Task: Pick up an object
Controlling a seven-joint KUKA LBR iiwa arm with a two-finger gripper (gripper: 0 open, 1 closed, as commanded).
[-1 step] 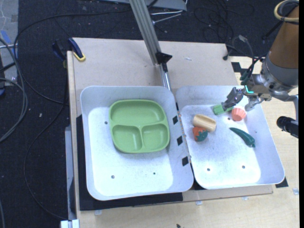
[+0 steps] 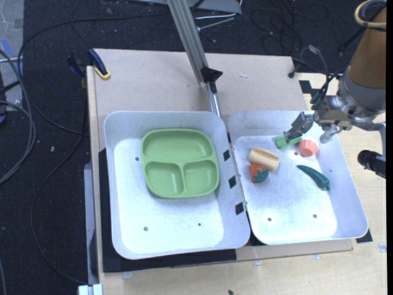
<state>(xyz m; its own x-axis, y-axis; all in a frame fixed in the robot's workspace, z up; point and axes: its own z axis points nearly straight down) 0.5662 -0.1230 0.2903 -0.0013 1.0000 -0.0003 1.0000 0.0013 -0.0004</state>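
My gripper [image 2: 309, 135] hangs over the far part of the right bin [image 2: 344, 226], open, with nothing between its fingers. Just under its left finger lies a small light-green piece [image 2: 286, 142]. A pink round piece [image 2: 308, 147] sits right below the gap between the fingers. Farther left in the same bin lie a tan cylinder [image 2: 264, 158] and a red-orange piece with a green top [image 2: 259, 174]. A dark green pepper-like piece [image 2: 314, 176] lies toward the bin's right side.
The left bin [image 2: 123, 226] holds a green divided plate [image 2: 180, 163]. A slanted metal pole [image 2: 189, 32] rises from the bench behind the bins. The arm's grey and orange body [image 2: 368, 60] stands at the right.
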